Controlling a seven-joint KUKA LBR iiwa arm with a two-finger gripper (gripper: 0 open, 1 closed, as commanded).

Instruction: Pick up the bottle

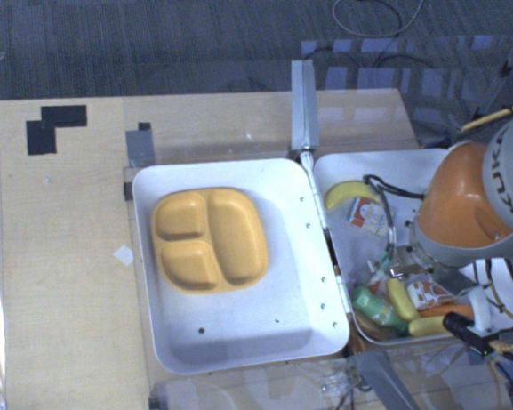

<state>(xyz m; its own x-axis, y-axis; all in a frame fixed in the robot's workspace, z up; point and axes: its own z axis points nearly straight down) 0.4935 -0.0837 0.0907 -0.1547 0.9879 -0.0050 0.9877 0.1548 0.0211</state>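
The grey KUKA arm with its orange band hangs low over the shallow white right-hand bin. The two-finger gripper sits among the clutter, and I cannot tell how it stands. The likeliest bottle is the small green plastic one, lying down-left of the gripper beside a yellow banana-shaped toy. Nothing looks lifted, so the pick seems not yet done. The arm hides much of that bin; the items beneath are jumbled. A yellow divided plate lies well left of the gripper
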